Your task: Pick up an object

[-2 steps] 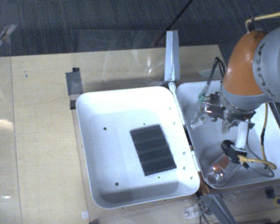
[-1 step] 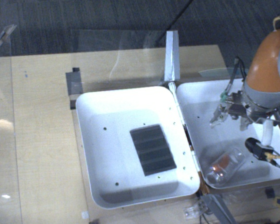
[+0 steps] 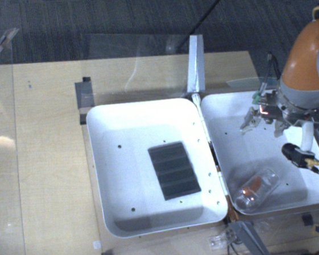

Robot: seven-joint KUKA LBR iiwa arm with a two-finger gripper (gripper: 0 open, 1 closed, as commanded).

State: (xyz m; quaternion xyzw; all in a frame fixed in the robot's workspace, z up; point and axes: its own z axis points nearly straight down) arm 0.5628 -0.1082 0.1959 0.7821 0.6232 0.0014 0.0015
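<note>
- The bench (image 3: 49, 165) carries two white bins side by side, and nothing on it looks disturbed.
- The left bin (image 3: 111, 158) holds a single thing, lying flat near its middle.
- The right bin (image 3: 236, 144) also holds a single thing, down in its near part, and the robot works over this bin.
- The arm (image 3: 307, 67) reaches in from the right, its orange band above the far right corner of the right bin.
- The pad (image 3: 175, 170), a dark ribbed rectangle, lies flat in the left bin, slightly skewed and well apart from the robot, so it is one candidate and it is untouched.
- The bottle (image 3: 257, 187), clear with something reddish inside, lies on its side in the right bin near the front wall (the nearer candidate, to my eye).
- The gripper (image 3: 263, 122) hovers over the far part of the right bin, above bare floor and apart from the bottle. Its fingers seem spread apart with nothing between them, though they are small and glare-lit, so I hold that loosely.
- Done so far, as I judge it: the approach into the right bin at most, with no contact and no grasp.
- Left to do: line up over a thing, most likely the bottle, descend, close on it and lift it clear of the bin.
</note>
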